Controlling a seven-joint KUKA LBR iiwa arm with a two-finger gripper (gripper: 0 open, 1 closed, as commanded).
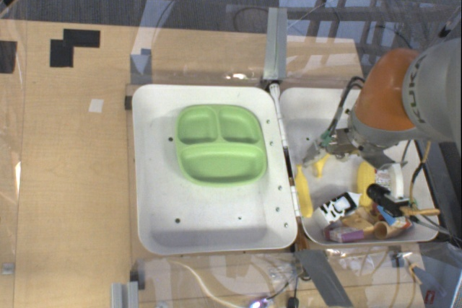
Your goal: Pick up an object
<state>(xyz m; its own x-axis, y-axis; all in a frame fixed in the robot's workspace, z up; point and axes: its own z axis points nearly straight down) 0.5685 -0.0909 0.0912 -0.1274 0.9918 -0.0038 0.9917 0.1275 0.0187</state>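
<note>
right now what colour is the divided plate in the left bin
Light green, seen clearly in the camera view: the three-compartment plastic plate.

We look down from high above the counter (65, 155), at a slant. Both white bins (144, 177) sit below us, side by side. The arm (411, 94) comes in from our right.

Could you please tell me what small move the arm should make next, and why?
Probably lower the pincer a little straight down onto the small yellow piece just below it in the right bin. Nothing visibly sits in its grip yet, and that piece lies apart from the clutter at the bin's near end.
</note>
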